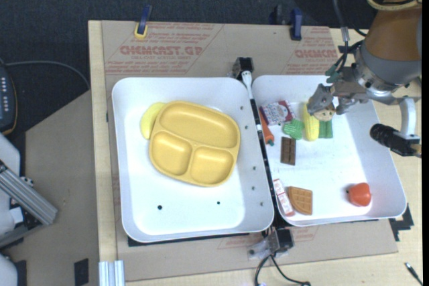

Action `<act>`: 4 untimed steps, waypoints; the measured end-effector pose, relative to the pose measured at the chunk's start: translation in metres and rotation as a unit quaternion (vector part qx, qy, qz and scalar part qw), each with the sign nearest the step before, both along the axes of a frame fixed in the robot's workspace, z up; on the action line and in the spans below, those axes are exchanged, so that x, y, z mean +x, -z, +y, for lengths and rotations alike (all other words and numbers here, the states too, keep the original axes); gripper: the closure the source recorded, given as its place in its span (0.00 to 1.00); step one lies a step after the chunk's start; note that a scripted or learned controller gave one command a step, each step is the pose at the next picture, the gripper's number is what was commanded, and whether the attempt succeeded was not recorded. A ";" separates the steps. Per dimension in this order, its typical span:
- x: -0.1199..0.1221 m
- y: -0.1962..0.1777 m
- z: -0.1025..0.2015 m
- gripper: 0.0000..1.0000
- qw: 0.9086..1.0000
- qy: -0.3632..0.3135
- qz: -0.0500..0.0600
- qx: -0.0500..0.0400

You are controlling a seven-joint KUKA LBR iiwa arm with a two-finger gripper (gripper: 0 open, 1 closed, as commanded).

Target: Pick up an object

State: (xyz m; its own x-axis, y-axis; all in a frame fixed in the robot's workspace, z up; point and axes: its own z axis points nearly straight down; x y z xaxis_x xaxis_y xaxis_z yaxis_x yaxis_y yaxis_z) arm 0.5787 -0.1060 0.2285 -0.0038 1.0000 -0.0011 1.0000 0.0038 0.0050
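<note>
Hovering tool [322,104] over right bin [385,164] — above yellow corn [312,128], green toy [293,129]

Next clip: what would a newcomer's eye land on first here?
Probably the big yellow divided plate lying in the left bin. Next, the gripper low over a cluster of small toy foods in the right bin, near a yellow corn cob; a red tomato sits apart at the near right corner.
</note>
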 end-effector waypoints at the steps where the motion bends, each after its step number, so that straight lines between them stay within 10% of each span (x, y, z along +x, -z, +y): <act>1: 0.013 0.011 0.013 1.00 1.000 0.001 0.001 0.000; 4: 0.019 0.013 0.018 1.00 1.000 0.002 0.001 0.000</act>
